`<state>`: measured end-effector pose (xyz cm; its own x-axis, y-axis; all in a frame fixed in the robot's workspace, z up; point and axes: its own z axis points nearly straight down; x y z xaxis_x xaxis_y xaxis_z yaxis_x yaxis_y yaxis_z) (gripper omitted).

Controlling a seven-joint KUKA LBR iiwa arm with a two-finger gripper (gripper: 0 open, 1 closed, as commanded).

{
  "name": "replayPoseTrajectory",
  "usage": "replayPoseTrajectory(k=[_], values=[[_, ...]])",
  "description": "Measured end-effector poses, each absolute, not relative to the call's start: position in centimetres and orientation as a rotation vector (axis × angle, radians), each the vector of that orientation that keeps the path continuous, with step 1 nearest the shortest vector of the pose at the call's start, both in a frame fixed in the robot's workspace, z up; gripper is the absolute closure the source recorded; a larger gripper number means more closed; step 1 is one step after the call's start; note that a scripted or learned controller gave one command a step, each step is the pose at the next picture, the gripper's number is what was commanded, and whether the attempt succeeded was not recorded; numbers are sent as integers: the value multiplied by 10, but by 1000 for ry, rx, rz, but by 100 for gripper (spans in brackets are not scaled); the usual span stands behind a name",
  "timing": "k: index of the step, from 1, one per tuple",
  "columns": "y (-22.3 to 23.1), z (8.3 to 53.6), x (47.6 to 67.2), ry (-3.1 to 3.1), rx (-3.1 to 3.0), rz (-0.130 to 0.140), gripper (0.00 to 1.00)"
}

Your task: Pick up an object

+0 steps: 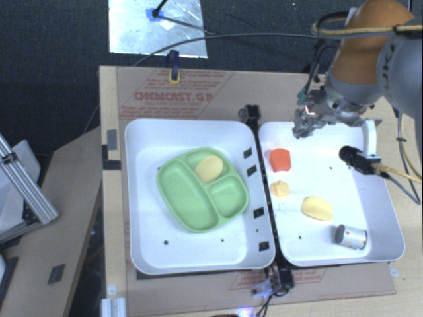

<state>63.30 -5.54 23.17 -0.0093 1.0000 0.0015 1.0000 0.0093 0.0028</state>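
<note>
My gripper (pixel 303 128) hangs over the far left part of the right bin (pixel 390 240), with nothing seen between its fingers. Just in front of it lies an orange-red block (pixel 280 159). A small yellow lump (pixel 280 189) sits nearer the front by the bin's left wall. A larger yellow piece (pixel 317 208) lies in the middle. A silver can (pixel 349 236) lies on its side near the front right. In the left bin (pixel 145 256) a green divided plate (pixel 198 191) carries a yellow piece (pixel 209 168) in its far compartment.
Black clips run along the divider (pixel 259 183) between the two bins. A blue clamp (pixel 173 65) stands on the cardboard behind the left bin. A metal rail (pixel 26 187) lies at the left edge.
</note>
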Motion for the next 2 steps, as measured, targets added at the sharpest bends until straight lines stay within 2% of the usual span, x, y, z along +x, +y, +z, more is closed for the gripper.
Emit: replayPoseTrajectory(k=[2], values=[[58,241,623,2233,2210,5,100]])
